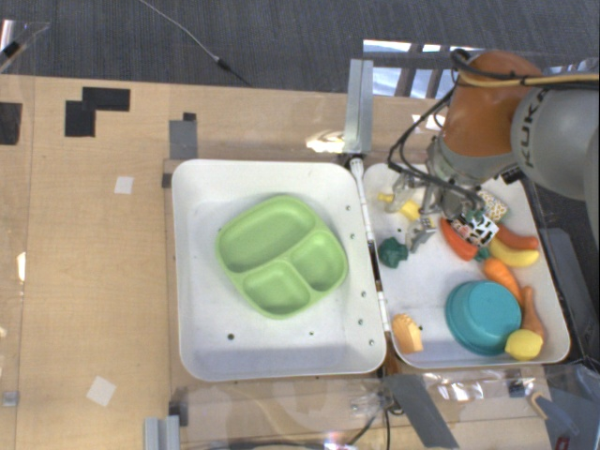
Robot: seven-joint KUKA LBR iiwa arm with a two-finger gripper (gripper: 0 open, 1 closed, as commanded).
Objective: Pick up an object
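Observation:
My gripper (419, 225) hangs low in the upper left part of the right bin (555, 293), under the orange wrist band. A small yellow piece (410, 210) lies right beside it, and I cannot tell whether they touch. A dark green toy (391, 251) sits just left of and below the gripper. A red-orange pepper-like piece (457, 240) lies just to its right, next to a black-and-white checked item (481, 229).
The right bin also holds a banana (516, 249), a carrot (502, 275), a teal bowl (482, 315), a lemon (524, 345) and an orange piece (407, 332). A green divided plate (281, 254) lies in the left bin (202, 345). Cables loop around the wrist.

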